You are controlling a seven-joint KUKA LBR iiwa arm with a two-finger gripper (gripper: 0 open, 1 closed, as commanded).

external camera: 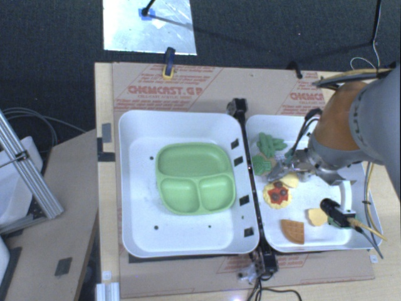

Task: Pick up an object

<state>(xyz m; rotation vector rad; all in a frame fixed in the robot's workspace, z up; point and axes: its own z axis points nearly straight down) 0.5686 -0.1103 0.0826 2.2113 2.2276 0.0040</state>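
Along the top of the brown board [207, 83] under both bins, red print: reads "CHEMCAST GP" at the left, then starts again at the right, legible only in part. Smaller red lines beneath, too fine to read. In the left bin [135, 168], a green divided tray [194, 184], lying flat near the middle, one long compartment at the back and two smaller ones at the front. In the right bin [301, 246], toy food, all in the left and front parts. At the back left, a leafy green piece [270, 144]; just in front of it, hard against the bin's left wall, a smaller green piece [261, 164]. Forward of that, a round yellow-and-red piece [277, 195], with a small yellow piece [291, 182] touching its back right edge. Nearer the front rim, a brown wedge [292, 231], and to its right a yellow lump [316, 217]. Down low among these, the gripper [280, 170]: just right of the smaller green piece, just in front of the leafy one, just behind the small yellow piece and the round one. Touching any of them or apart, cannot tell. Spread or pressed together, cannot tell either at this slant. Behind it, toward the right edge, the grey arm [376, 124] with its orange band.
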